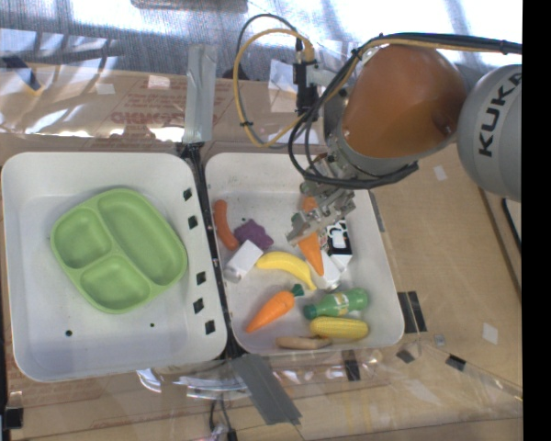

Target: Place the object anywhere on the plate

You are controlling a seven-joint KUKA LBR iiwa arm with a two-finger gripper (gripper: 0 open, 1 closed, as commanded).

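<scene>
The hand (323, 211) hovers over the right bin (386, 283), just above a small carrot (310, 252); its grip state cannot be determined. The green plate (118, 247) lies in the left bin (18, 246), well apart from the carrot.

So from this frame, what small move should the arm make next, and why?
Probably a short descent straight down. The gripper hangs over the upper part of the right bin, just above a small carrot and a white-and-black item, with nothing visibly between its fingers. The green divided plate in the left bin holds no toy yet.
</scene>
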